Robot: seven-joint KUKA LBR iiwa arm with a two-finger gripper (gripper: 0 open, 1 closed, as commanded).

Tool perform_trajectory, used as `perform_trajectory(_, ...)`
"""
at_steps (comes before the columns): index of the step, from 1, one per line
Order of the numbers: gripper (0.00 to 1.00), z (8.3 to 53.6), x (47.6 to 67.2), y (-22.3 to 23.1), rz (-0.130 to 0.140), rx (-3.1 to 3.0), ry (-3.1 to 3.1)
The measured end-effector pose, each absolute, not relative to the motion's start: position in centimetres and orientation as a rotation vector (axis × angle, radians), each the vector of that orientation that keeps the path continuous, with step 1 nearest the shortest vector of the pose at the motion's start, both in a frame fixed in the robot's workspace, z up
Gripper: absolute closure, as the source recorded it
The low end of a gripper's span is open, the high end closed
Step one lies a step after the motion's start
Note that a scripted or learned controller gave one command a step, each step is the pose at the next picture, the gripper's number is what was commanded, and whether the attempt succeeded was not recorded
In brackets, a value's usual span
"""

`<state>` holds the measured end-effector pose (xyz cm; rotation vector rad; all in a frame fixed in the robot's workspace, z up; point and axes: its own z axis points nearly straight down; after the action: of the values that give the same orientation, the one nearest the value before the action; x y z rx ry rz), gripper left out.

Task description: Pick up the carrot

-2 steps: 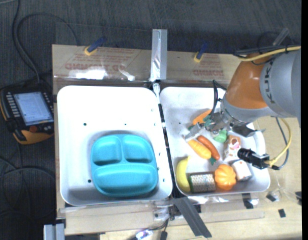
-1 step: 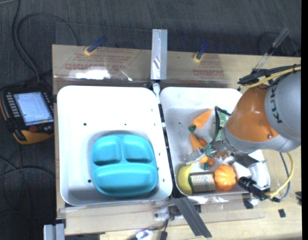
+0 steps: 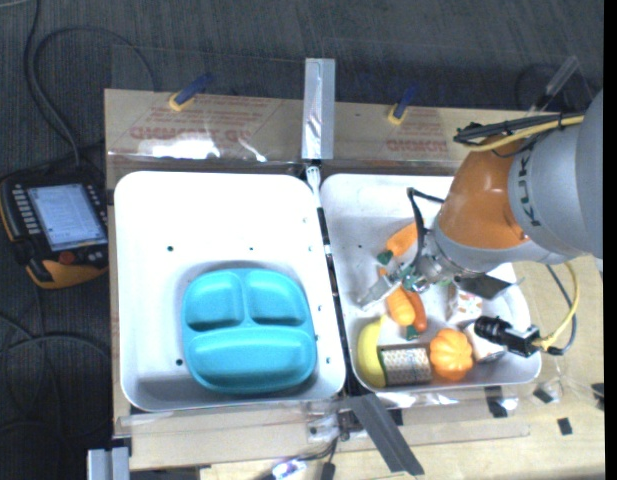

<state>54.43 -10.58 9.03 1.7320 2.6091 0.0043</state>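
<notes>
1. The grey arm with the orange band (image 3: 480,203) reaches from the right into the right shallow white bin (image 3: 360,200).
2. Its two-finger gripper (image 3: 413,280) is low in this bin, just above the small orange carrot with green top (image 3: 406,308); whether it is clenched or released, I cannot tell.
3. The carrot lies near the middle of the right bin, behind a yellow round fruit (image 3: 368,353), a metal grater (image 3: 404,365) and a small orange pumpkin (image 3: 451,354).
4. The left white bin (image 3: 148,208) holds a blue plastic divided plate (image 3: 248,330).
</notes>
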Motion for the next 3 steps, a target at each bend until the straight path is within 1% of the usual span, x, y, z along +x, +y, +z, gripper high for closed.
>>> perform_trajectory(1,0.0,18.1,55.0,-5.8,-0.001,1.673,2.666)
perform_trajectory(2,0.0,18.1,57.5,-8.9,-0.004,1.446,2.793)
perform_trajectory(3,0.0,9.0,53.4,-13.4,0.008,1.818,2.561)
